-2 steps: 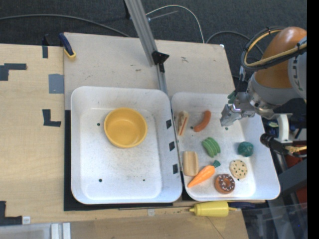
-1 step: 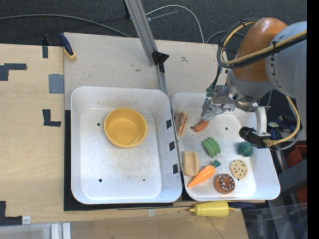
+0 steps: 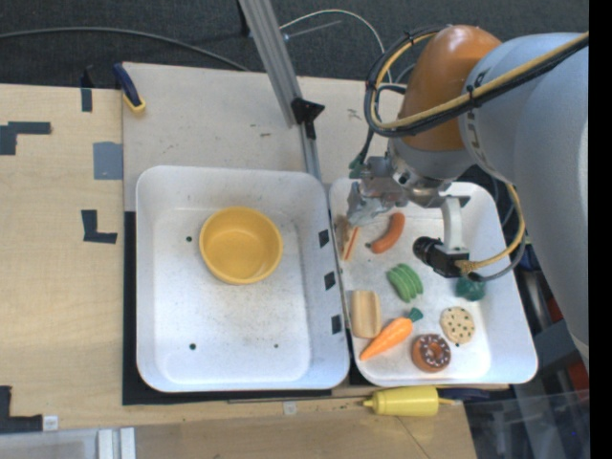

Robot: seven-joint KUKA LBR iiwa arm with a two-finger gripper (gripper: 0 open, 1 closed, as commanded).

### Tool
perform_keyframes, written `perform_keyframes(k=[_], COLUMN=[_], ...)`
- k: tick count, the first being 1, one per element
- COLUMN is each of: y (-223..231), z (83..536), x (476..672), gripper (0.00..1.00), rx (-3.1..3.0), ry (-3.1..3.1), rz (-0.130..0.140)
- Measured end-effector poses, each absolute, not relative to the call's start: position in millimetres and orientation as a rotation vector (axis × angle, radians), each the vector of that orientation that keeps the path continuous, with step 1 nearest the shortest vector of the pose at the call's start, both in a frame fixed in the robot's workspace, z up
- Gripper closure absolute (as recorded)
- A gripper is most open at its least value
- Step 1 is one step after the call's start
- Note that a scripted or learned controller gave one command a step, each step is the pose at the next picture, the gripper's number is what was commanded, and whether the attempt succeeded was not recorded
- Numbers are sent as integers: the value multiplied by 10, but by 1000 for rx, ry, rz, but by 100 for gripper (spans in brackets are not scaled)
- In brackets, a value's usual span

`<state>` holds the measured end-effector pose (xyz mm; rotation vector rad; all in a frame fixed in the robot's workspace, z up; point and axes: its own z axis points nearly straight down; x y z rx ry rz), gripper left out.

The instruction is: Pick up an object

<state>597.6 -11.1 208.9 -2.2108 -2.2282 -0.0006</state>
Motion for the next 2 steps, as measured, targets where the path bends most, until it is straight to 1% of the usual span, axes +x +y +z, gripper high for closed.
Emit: perform_keyframes(k=[1,2], y=[497,997], z=[2127,2089], x=[6160,6201], gripper=[100,100], rx=[-2211,-2213], ry=[-2230,-2227], rz=[-2,1])
